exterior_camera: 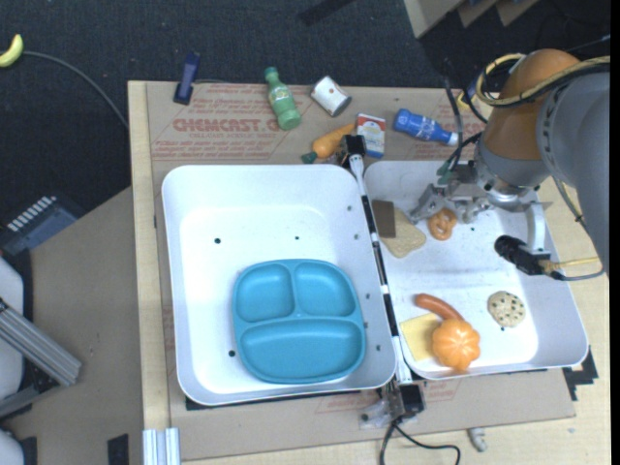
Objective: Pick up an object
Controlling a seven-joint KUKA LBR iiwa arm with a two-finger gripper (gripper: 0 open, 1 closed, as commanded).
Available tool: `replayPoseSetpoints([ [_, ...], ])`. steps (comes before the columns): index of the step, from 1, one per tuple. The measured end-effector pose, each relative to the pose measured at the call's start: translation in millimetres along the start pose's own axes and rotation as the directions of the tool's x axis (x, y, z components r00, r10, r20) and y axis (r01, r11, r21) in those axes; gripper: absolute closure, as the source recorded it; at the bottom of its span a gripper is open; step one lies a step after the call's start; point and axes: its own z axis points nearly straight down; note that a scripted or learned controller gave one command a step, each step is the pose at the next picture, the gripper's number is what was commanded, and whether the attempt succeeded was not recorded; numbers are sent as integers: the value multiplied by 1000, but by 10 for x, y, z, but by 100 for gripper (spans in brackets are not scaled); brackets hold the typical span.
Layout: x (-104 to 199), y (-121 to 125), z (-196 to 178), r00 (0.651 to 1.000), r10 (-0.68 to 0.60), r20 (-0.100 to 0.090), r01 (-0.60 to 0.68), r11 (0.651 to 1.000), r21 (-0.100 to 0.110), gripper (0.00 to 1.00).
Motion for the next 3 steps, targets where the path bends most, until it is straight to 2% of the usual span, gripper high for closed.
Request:
replayPoseSetpoints([
  [1,3,8,-106,1000,0,0,0,1000,-3,100],
  [2,975,249,-1016,1000,-3,-1,3,1000,-5,100],
  [3,1931,238,-1044,1000,-3,-1,3,1000,-3,100],
])
